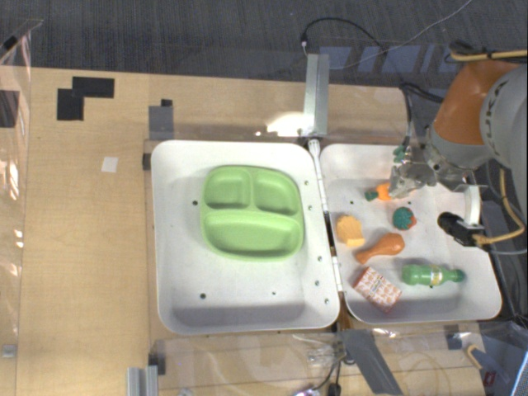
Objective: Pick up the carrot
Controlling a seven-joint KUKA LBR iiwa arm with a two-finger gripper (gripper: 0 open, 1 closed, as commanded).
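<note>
Reaching low over the right shallow white plastic bin (487, 304), the two-finger metal gripper (402, 180) hangs right at the small orange toy carrot with a green tip (379, 193), which lies near the bin's upper middle; whether its fingers stand apart or together I cannot tell. The carrot looks smooth, tapered and hard, so a pinch off its middle could squirt it sideways. The round teal ball (403, 217) just below may be nudged. The glossy orange plastic drumstick (381, 247) and green plastic bottle (431, 275) lie farther off.
</note>
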